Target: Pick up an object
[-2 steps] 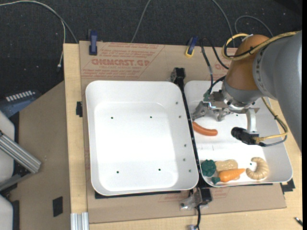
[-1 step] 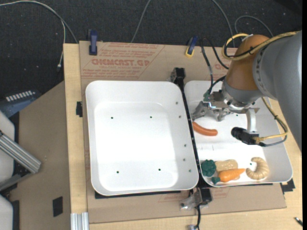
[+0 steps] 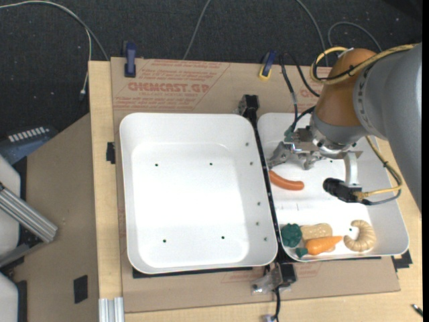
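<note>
Nearest the camera, along the front wall of the right shallow white plastic bin (image 3: 399, 237), we see four small items in a row: a dark green lumpy toy vegetable (image 3: 290, 234), a tan bread-like toy piece (image 3: 316, 231), an orange toy carrot (image 3: 322, 245) lying just in front of it, and a pale curled croissant-shaped toy (image 3: 361, 236) at the right end. These touch or nearly touch each other, so they look harder to single out.

Further back, alone on bare bin floor, lies the orange-red sausage-shaped toy (image 3: 287, 181). We judge this the likeliest pick. Its long axis runs roughly left to right across the view, dipping slightly toward the right end. It sits close to the divider between the bins, near the left wall of the right bin.

Just behind and a little right of it is the metal two-finger gripper (image 3: 299, 154), hanging under the orange wrist band of the grey arm. Nothing sits between the jaws; whether they are apart or together we cannot tell from this angle, the metal parts blur together.

So the key relation: sausage lies toward the camera and slightly left from the jaws, near but apart. We judge a short move forward plus a descent is needed, jaws closing across the short axis.

The left shallow white plastic bin (image 3: 127, 180) sits beside it on the cardboard-covered desk (image 3: 167, 82).
</note>
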You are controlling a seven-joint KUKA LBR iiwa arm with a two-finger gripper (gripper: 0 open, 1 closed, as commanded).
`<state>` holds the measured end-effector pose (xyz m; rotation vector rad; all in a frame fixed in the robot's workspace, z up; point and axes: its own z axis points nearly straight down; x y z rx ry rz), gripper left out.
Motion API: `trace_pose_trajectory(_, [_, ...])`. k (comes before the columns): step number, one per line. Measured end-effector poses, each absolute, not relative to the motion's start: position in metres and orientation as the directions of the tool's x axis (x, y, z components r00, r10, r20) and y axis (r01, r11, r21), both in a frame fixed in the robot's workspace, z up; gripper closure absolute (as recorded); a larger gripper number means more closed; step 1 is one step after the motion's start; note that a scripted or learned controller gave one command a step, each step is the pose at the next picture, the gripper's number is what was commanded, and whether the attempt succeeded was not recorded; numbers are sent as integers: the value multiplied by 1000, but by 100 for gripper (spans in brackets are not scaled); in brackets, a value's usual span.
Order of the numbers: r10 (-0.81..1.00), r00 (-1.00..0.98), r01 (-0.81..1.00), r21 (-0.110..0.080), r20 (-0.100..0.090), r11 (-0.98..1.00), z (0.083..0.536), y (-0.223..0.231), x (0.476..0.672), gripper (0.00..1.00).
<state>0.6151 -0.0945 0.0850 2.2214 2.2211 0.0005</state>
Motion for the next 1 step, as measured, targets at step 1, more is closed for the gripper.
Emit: trace_pose_trajectory(1, [1000, 0, 1000, 0, 0, 0, 85, -95, 615, 0])
